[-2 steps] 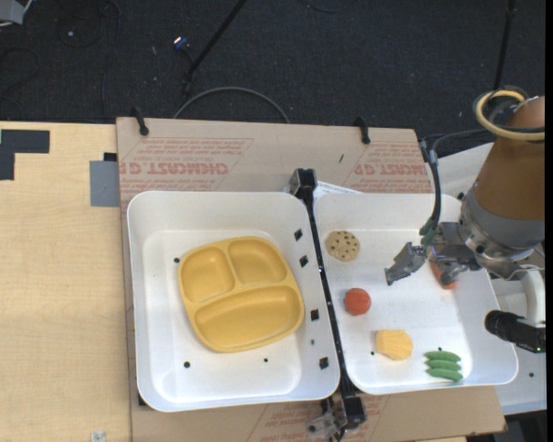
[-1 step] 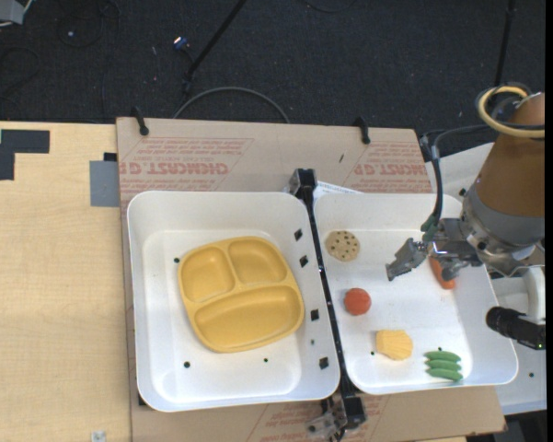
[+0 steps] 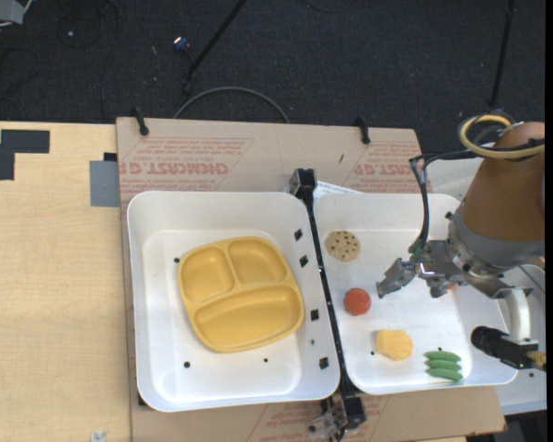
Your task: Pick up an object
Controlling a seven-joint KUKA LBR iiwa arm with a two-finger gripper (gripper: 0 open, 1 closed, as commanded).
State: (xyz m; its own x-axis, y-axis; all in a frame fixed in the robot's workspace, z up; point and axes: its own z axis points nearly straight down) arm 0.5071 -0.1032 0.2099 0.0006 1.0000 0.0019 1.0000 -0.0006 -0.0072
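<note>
Green beans (image 3: pixel 443 365) and yellow block (image 3: pixel 394 344) lie untouched. Gripper (image 3: pixel 392 284) hovers, jaw state indeterminate (approach step). Next: descend onto the red ball (image 3: pixel 356 301).

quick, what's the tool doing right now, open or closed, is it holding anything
Tool: over the right bin, above and to the right of the red ball; nothing seen held, and open or closed cannot be told.

We take this for a robotics lab: a robot arm (image 3: pixel 501 205) reaches over a workbench (image 3: pixel 46 284) bearing two white bins (image 3: pixel 223 203) on printed cardboard (image 3: pixel 258 155), loose cables (image 3: pixel 230 99) trail across dark carpet (image 3: pixel 285 44) behind, and the right bin holds toy food (image 3: pixel 342 245).
</note>
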